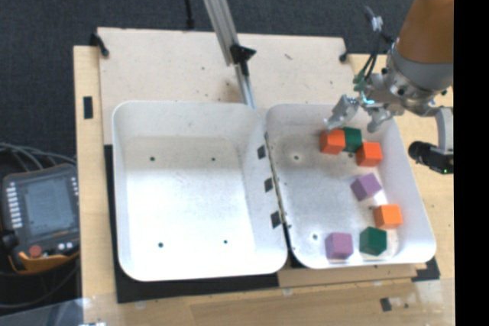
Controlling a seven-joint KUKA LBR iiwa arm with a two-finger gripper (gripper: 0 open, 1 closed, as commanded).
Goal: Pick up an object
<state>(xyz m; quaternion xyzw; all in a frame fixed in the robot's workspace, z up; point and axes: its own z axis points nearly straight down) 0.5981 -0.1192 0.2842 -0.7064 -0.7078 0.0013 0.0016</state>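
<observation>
a pale wooden bench [183,65] stands on dark carpet, bearing two shallow white bins side by side, with a slanted aluminium strut [218,8] rising from behind them and a teach pendant [40,214] lying off the bench's left edge. the left bin [191,187] holds no blocks; the right bin [306,195] carries all of them. near its far edge sits a tight cluster: an orange block [332,142] touching a dark green block [352,138], with a second orange block [369,153] just beside that. further toward the near rim lie a purple block [366,185], another orange block [388,215], a green block [373,240] and a purple block [338,244] near the front corner. the gripper [361,111] hangs over the far part of the right bin, just above and behind the cluster, its fingers spread apart with nothing between them. the step in hand looks like the approach: the arm is lined up over the cluster but nothing is grasped yet. the next move calls for a descent that straddles one block only, which is awkward here because the orange and green blocks touch, so a finger may land on top of a neighbour or push the pair aside instead of closing round one.
</observation>
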